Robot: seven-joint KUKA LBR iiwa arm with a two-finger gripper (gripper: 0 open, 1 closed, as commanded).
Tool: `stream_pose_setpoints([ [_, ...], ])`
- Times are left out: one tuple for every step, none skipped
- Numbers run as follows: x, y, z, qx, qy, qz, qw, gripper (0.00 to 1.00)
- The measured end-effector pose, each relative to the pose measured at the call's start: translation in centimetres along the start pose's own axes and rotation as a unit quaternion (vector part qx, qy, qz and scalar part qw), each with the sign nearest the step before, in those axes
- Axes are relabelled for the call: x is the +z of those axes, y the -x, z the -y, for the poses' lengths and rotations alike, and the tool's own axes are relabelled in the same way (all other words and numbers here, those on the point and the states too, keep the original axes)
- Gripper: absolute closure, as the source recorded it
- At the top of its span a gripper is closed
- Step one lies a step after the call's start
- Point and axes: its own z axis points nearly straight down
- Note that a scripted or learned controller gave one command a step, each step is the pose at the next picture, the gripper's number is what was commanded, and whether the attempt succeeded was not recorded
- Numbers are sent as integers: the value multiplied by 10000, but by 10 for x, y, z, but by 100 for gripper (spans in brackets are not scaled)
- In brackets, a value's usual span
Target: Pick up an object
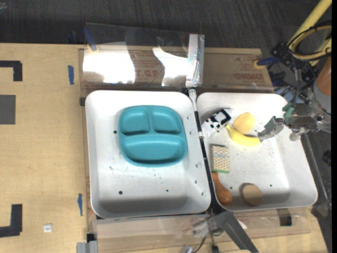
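Observation:
The right bin [300, 183] holds several objects. A yellow round object [243, 123] lies at its upper middle, with a yellow curved piece [242, 138] just below it. To the left of these is a black-and-white checkered item [217, 119]. A patterned flat packet [220, 158], an orange stick-like item [222, 191] and a brown lump [252, 194] lie toward the front. My gripper [280, 133] hangs over the right half of this bin. It is open, with one finger [268, 128] reaching close to the yellow objects and nothing between the fingers.
The left bin [100, 183] holds a teal divided plate [152, 135]. A clear plastic sheet with a taped edge [194, 62] stands behind the bins. Cables and a yellow hose [310, 20] crowd the back right beside the arm.

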Motion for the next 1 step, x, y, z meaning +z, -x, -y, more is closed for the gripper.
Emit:
stream_pose_setpoints([
  [-165, -55, -3, -673, 65, 12, 9977, 0],
])
